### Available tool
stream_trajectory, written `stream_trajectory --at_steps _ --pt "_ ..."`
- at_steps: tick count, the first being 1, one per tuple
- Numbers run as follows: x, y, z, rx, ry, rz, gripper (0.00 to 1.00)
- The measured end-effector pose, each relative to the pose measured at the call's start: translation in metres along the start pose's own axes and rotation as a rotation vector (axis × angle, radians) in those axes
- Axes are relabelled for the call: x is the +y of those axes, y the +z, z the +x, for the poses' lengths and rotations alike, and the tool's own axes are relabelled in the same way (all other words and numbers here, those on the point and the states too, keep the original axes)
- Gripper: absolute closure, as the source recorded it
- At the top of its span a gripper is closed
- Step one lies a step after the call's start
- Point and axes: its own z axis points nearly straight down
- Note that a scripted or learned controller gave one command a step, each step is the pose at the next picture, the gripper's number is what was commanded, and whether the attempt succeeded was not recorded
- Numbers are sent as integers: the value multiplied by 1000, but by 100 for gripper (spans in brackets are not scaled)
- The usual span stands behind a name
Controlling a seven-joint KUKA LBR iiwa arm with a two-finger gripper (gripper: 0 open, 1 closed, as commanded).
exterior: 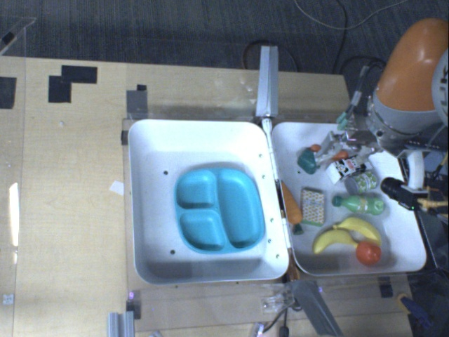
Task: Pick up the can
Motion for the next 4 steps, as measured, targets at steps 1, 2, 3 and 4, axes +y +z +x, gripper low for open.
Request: stream_trajectory --at_steps 1,2,3,4 --pt "1 29 -75 -2 -25 -1 0" --pt "22 118 -121 -9 21 -28 0" --pt "53 128 -77 -14 -33 -30 0" --pt "60 129 -99 -3 -54 -38 0"
